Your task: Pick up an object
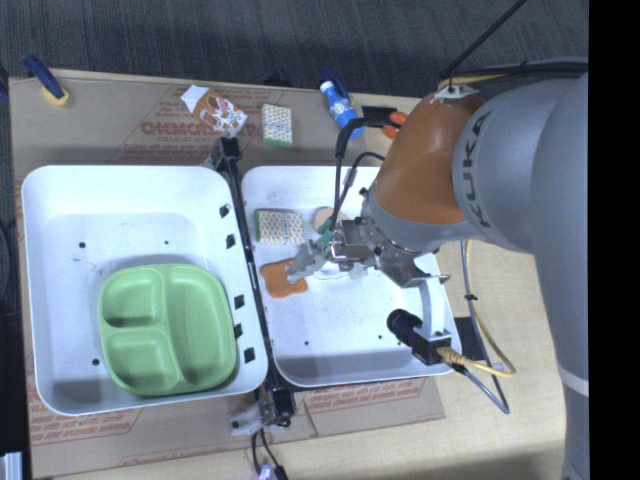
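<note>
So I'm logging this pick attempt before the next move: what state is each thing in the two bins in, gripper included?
Green divided plate: lying flat in the left bin, right way up.
Orange object: flat on the right bin floor, at the gripper tip.
Patterned square packet: flat, near the divider.
Gripper: low over the orange object; grasp unclear.

Dark grey ribbed carpet floor (250,18) runs along the top of the camera view. Light wood worktop (500,428) shows at lower right. Printed brown cardboard sheet (150,118) covers the worktop. Lighting is even, shadows soft.
</note>
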Motion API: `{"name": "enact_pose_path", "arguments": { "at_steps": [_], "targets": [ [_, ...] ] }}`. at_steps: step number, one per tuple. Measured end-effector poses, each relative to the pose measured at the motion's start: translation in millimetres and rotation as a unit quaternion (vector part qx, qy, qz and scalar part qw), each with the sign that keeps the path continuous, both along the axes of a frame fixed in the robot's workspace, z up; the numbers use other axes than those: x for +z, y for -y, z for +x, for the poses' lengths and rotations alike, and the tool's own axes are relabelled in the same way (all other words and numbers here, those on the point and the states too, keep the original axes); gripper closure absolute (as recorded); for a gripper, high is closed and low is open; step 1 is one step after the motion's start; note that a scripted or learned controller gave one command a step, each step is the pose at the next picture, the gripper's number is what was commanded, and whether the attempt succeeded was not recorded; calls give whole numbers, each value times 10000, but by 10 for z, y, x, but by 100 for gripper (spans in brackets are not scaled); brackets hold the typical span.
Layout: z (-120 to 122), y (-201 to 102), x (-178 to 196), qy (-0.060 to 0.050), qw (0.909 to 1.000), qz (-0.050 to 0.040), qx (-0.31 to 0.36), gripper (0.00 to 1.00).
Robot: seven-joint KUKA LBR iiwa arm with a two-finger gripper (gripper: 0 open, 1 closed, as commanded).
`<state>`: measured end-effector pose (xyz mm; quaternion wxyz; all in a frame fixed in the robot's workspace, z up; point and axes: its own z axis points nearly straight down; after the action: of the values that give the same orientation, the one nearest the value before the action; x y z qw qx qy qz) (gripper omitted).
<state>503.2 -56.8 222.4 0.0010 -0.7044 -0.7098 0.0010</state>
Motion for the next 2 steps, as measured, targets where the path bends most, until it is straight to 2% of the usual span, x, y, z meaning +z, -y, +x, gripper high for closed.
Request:
{"name": "enact_pose_path", "arguments": {
  "at_steps": [2],
  "targets": [
    [0,0,0,0,10000,0,0,0]
  ]
}}
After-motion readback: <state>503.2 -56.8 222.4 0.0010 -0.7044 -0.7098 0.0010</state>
